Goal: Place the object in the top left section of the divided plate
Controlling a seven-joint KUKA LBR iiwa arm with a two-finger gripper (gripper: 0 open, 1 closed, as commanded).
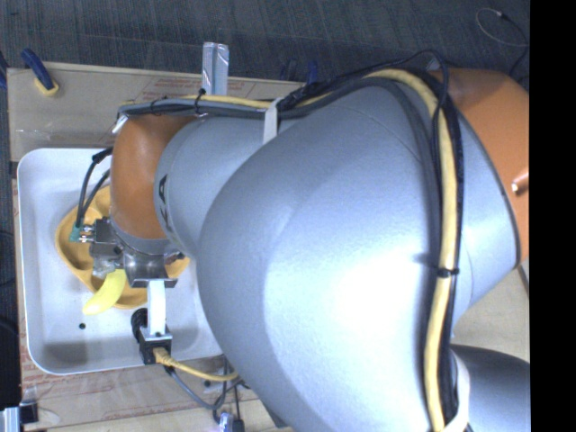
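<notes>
The grey arm (360, 241) covers most of the shallow white bin (40, 241). Its gripper (121, 273) sits over the yellow divided plate (70, 241); its state cannot be told. A yellow banana-shaped object (103, 295) lies at the plate's lower edge, beside the gripper.

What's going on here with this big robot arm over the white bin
The grey KUKA arm fills most of the view, reaching from the right into the left white bin. Its wrist and gripper sit low over a yellow divided plate. A yellow banana-like object lies at the plate's lower edge, just under the gripper. Whether it's gripped isn't visible.
</notes>
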